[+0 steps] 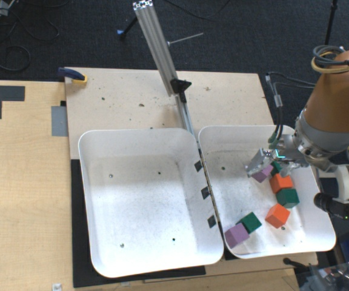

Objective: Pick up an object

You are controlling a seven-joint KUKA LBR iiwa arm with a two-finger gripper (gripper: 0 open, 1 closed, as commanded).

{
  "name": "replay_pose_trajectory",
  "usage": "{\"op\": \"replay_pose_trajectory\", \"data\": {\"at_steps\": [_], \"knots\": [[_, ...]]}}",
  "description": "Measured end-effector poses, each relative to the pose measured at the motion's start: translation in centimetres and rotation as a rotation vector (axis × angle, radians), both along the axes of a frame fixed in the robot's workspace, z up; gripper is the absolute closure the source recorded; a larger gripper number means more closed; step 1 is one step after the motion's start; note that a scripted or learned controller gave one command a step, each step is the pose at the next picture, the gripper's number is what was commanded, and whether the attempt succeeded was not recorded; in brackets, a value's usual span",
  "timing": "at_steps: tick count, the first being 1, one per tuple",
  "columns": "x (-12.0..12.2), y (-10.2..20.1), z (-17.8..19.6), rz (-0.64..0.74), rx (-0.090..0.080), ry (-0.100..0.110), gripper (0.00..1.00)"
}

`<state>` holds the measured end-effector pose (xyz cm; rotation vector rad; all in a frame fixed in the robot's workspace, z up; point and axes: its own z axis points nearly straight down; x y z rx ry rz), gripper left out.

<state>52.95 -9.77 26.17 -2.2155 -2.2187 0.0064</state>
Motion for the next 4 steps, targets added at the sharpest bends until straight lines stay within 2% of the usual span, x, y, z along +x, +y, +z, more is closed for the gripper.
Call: {"op": "replay_pose_trajectory", "data": {"at_steps": [1,2,4], "knots": [[0.0,-0.2,0.2,-0.005,-0.001,-0.004,0.00],[-0.2,-0.1,-6.3,-0.002,0.000,0.003,0.00],[0.1,-0.7,-16.5,-0.004,0.001,0.002,0.00]]}}
